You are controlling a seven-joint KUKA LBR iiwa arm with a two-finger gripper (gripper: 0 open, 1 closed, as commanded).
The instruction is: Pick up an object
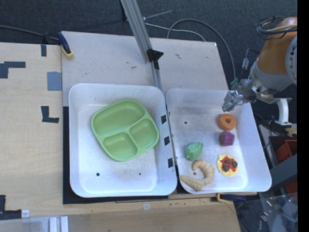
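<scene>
Doughnut point(227, 122) is your nearest target: it sits just below the gripper point(229, 104) in the right bin point(256, 144), close under the tips but not touching them. Whether the gripper is open or closed you cannot tell from this slanted view; nothing shows held in it.

Judge the doughnut as a light toy, probably stiff plastic or firm foam, smooth and rounded, so it may squirt out of a shallow pinch. Take it across the ring's outer sides, low down, rather than by the top edge.

Just beyond it, further from the gripper, lies a purple piece point(226, 138), nearly touching the doughnut; a wide approach on that side could knock it. Further still is a yellow tart point(228, 165) with red bits. Off toward the bin's middle are a green lump point(193, 150) and a tan croissant point(200, 172) near the front wall, both well apart from the gripper.

Bin floor looks flat, white and slick, with low sloping walls; the doughnut is near the right wall, so room on that side is tight. Across the divide, the left bin point(82, 178) holds a green tray point(124, 128), well clear of your work.
</scene>
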